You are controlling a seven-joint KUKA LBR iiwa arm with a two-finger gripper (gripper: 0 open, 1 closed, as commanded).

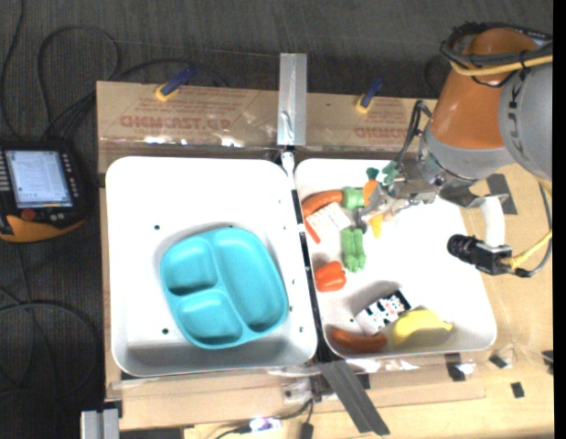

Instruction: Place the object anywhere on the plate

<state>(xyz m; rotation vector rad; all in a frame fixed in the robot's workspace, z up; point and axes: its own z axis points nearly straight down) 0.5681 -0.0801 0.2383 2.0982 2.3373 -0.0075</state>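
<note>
A light blue plate [226,284] with three compartments lies in the left white bin [136,199], nothing on it. My gripper [377,210] hangs low over the upper middle of the right bin [447,291]. It is just right of a carrot [321,199] and a small white and orange box [329,219], and just above a green vegetable [354,248]. A small green piece [372,190] and a bit of yellow [376,228] sit right at the gripper. Whether anything is held cannot be made out.
Lower in the right bin lie a red-orange pepper [329,276], a black and white card [381,309], a brown sausage [359,340] and a yellow banana [420,327]. A ridge [297,236] separates the bins. A handheld controller [34,186] sits far left off the bench.
</note>
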